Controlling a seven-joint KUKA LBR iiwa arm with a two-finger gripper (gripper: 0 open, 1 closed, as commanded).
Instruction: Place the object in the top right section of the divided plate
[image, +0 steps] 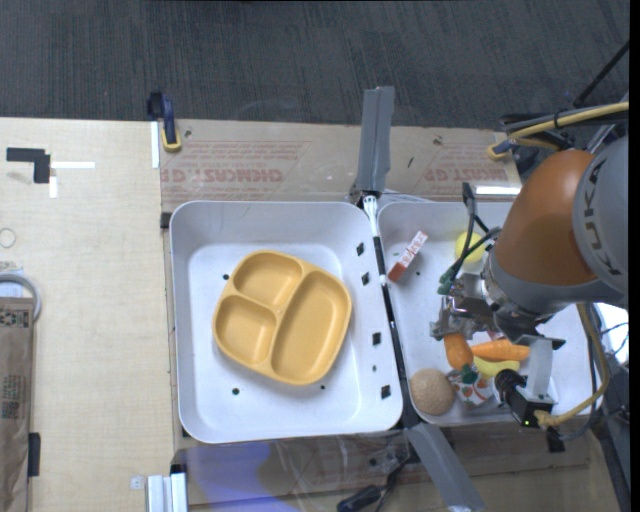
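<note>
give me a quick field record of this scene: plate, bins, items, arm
plate: yellow divided plate, three sections, nothing in any of them
plate location: left bin, about the middle, turned at a slant
right bin: holds the loose items
items: small red and white item near the top left; yellow item partly behind the arm; orange carrot-like pieces; brown round item at the bottom left
arm: over the right bin, wrist low among the items
gripper: beside the orange pieces, grip unclear
task state: nothing placed yet
</note>
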